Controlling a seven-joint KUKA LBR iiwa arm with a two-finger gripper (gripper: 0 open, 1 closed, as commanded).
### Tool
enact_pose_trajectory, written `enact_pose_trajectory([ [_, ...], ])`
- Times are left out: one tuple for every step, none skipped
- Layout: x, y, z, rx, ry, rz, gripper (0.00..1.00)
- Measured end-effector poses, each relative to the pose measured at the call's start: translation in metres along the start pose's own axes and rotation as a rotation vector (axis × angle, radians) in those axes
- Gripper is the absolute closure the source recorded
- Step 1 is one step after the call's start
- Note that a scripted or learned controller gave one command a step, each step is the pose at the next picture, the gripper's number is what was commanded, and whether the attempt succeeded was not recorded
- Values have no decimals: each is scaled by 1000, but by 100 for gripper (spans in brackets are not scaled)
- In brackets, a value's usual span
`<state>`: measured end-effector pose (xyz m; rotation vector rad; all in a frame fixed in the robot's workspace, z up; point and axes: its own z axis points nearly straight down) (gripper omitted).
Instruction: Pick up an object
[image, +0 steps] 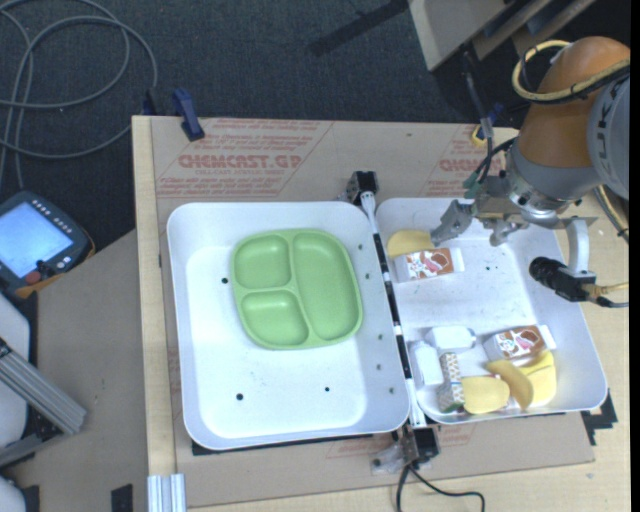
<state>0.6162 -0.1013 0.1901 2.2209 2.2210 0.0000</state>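
At upper right of the frame, the jaws (472, 222) hang over the right bin (575, 330), spread apart and grasping nothing. Just left of them lie a yellow piece (408, 243) and a red-and-white packet (430, 264). More items cluster at lower right. A green divided tray (297, 288) sits in the left bin (200, 380).

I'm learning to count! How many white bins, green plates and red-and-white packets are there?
Shallow white plastic bins: 2
Green divided plastic plate: 1
Red-and-white flat packets: 2
Total: 5
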Motion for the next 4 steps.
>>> enact_pose_trajectory([
  [0, 19, 94, 1, 0, -1, 0],
  [-25, -42, 106, 3, 1, 2, 0],
  [-24, -41, 95, -2, 1, 2, 100],
  [45, -24, 5, -2, 1, -2, 100],
])
